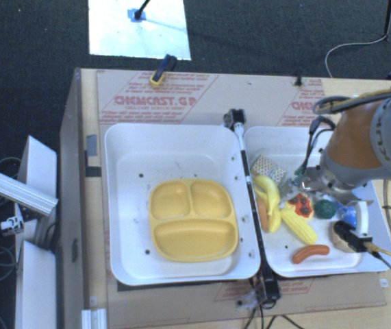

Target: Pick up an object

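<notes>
Camera view shows the grey arm with its orange band reaching over the right shallow white bin, its gripper low among a heap of toy food; whether it is open or closed cannot be told from here. Nearest below it lies a small red-orange plastic toy with dark spots, between a yellow plastic corn cob and a dark green round toy. A yellow plastic banana lies to the left, a reddish plastic sausage nearer. The red toy is probably hollow, light, stiff and rather slick; gripping across its narrow middle seems safest. The left shallow white bin holds a yellow three-compartment plastic tray.
</notes>
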Robot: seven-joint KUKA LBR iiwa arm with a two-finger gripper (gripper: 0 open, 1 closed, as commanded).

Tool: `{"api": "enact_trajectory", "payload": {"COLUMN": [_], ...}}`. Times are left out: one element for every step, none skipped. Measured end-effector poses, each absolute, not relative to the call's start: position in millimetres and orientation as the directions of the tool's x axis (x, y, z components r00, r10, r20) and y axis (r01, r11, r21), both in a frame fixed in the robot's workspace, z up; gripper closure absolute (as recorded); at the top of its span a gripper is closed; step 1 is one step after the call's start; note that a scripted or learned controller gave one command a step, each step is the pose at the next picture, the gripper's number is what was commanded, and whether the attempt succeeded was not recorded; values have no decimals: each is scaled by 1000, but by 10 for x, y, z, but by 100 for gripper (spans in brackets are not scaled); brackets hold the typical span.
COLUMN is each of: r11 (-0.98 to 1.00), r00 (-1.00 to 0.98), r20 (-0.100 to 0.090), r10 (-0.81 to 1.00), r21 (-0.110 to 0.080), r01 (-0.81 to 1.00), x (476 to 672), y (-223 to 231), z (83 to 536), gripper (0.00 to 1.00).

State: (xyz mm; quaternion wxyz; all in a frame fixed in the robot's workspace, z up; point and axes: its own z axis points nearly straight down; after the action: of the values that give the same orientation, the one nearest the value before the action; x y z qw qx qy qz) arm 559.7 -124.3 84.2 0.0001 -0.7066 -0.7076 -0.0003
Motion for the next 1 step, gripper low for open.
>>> {"api": "enact_trajectory", "payload": {"r11": [0], "r00": [0], "r20": [0], "r10": [1000], "r21": [0], "r01": [1000], "x": [5359], "y": [-1391], "z": [841], "gripper": [0]}}
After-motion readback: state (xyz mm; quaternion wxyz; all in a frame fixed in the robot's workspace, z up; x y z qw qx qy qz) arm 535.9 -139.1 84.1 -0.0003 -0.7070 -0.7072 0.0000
